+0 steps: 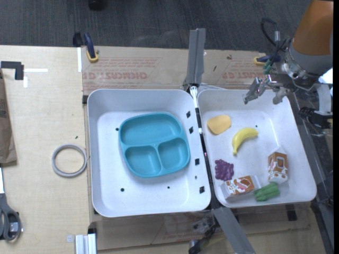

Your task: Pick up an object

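Early in the task, nothing picked yet. Gripper hovering over the right bin's far edge, fingers spread apart and bare. Banana, yellow piece, grapes, cartons and green vegetable lying untouched below. Descent, grasp and lift left.

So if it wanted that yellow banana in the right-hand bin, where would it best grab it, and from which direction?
Probably across the thick middle of the banana, coming straight down from above. It lies flat on the right bin floor with bare floor around it, so the fingers could close on its two long sides. The tips are narrower and curve away. The gripper now hangs open near the bin's far edge.
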`<state>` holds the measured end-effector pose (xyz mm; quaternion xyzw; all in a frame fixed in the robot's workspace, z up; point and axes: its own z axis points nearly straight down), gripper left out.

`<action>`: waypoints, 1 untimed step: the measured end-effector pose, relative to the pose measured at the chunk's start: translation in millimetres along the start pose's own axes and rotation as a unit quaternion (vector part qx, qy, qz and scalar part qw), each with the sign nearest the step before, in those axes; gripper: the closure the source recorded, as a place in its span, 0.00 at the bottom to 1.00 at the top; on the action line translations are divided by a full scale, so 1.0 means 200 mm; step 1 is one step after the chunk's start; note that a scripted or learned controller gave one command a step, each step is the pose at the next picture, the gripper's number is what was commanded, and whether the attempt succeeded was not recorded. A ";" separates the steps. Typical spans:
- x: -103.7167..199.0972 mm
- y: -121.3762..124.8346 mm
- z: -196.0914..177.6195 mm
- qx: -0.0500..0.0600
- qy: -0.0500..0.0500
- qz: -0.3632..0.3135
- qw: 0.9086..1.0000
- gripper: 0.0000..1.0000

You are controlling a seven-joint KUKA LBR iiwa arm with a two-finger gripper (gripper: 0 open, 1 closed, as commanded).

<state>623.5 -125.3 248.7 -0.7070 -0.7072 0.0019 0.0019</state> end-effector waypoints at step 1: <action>0.24 0.06 0.26 0.000 0.000 -0.043 0.999 0.00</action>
